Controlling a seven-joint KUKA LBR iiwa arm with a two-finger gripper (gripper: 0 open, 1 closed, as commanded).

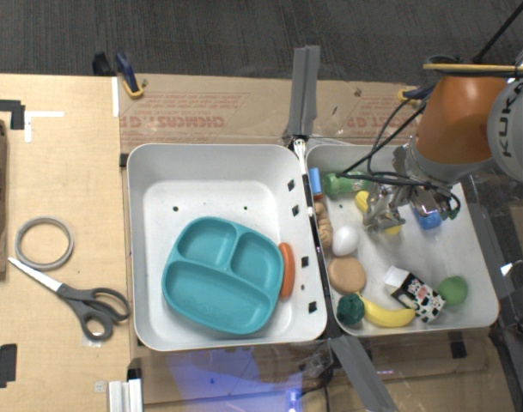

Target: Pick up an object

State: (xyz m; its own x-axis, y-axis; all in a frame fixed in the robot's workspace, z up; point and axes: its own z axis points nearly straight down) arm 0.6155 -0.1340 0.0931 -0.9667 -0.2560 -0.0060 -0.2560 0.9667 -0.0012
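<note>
Nearest the camera, well forward of the claw (386, 216): a banana (388, 315) along the front wall of the right bin (483, 256), with a dark green lump (350, 308) at its left end and a black-and-white spotted carton (416, 295) just behind its right end. A green ball (453, 289) beside the carton. Further in, forward and to the left of the claw: a tan egg-shaped thing (347, 275), then a white egg (343, 239). Just beside the claw, a small yellow piece (362, 201) on its left and a blue block (429, 220) on its right. Well to the left, in the other bin (149, 230), a teal divided plate (223, 274) with an orange stick (287, 269) at its edge. Far left on the tabletop (55, 144), scissors (72, 294) and a tape ring (44, 243).

Claw hanging low over the back of the right bin; opening too blurred to judge, nothing seen between the fingers.

For a clean pick, probably best to choose one lone target, such as the yellow piece or the blue block, centre squarely over it, descend straight, close only once both sides are straddled. Crowded front row likely to slip or jam.
</note>
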